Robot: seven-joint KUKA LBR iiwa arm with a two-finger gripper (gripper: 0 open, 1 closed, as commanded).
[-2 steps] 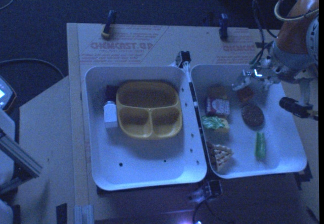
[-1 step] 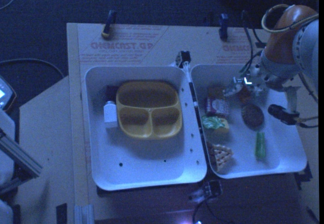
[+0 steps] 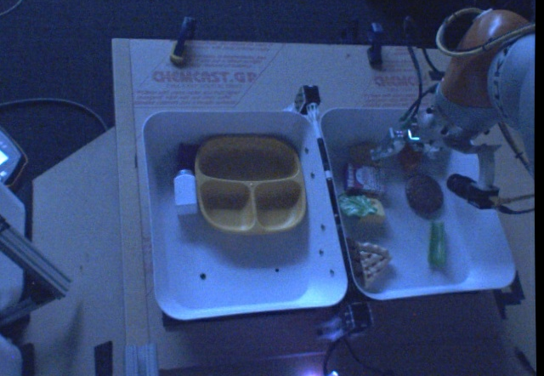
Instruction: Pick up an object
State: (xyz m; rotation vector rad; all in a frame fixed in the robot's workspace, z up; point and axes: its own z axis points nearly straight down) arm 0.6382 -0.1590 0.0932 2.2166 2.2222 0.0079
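My gripper (image 3: pixel 396 145) hangs low over the far part of the right bin (image 3: pixel 476 276), reached in from the right. Just under and beside it lies a small dark reddish object (image 3: pixel 411 159), partly hidden by the wrist. Close by in the same bin are a dark red packet (image 3: pixel 364 179), a green and yellow item (image 3: pixel 361 207), a waffle-like wedge (image 3: pixel 372 260), a round brown disc (image 3: pixel 423 194) and a slim green piece (image 3: pixel 437 244). The light is dim and blue.
The left bin (image 3: pixel 170 272) holds a yellow divided plate (image 3: pixel 250 184) with a small white bottle (image 3: pixel 185 190) at its left. A black clip (image 3: pixel 307 98) sits where the bins meet. Cables trail from the arm at the right bin's far right side.
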